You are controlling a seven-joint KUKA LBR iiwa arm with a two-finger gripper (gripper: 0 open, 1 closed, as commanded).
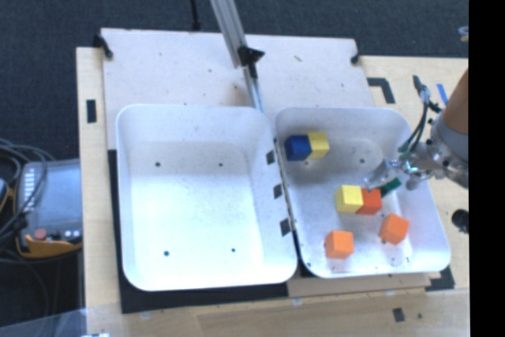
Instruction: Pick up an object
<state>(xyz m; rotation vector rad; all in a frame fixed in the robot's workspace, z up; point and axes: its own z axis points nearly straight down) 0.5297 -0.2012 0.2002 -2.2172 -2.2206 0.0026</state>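
The right bin (410,130) holds several blocks. A blue block (297,147) touches a yellow block (318,144) at the bin's upper left. Near the middle, a second yellow block (348,199) sits against a red-orange block (369,202). Two orange blocks (339,244) (394,229) lie near the front wall. My gripper (392,176) reaches in from the right and hangs low over the bin, just up and to the right of the red-orange block. A small green piece (390,186) shows at its tip; I cannot tell whether it is a separate object.
The left bin (126,170) stands beside the right one, with a divider edge (280,185) between them. A slanted metal pole (225,4) rises behind the bins. A grey device with cables (47,205) sits off the bench's left side.
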